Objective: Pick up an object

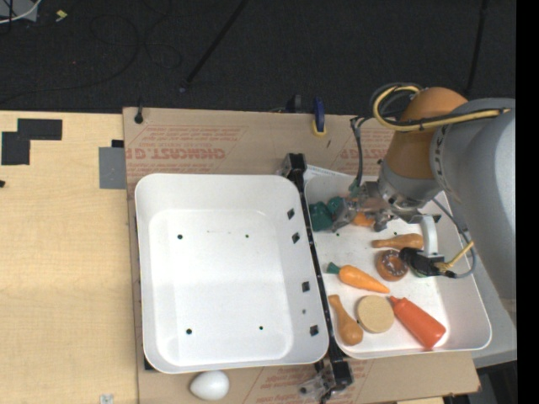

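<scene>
My gripper (364, 212) reaches down into the far end of the right bin (472, 331), under the orange wrist band. A small orange object (363, 220) lies right at its tip, and whether it is touched I cannot tell. A dark green object (322, 215) lies just to its left by the bin's wall. Nearer the front are a carrot (360, 279), a brown ring (392, 265), a tan stick (401, 241), a tan disc (375, 314), an orange-red bottle (418, 323) and a tan drumstick shape (345, 320).
The left bin (160, 225) sits beside the right one, with a black divider rail (305, 251) between them. A white egg (209, 385) lies on the bench in front of the left bin. Cables and a black part (424, 264) hang off the wrist.
</scene>
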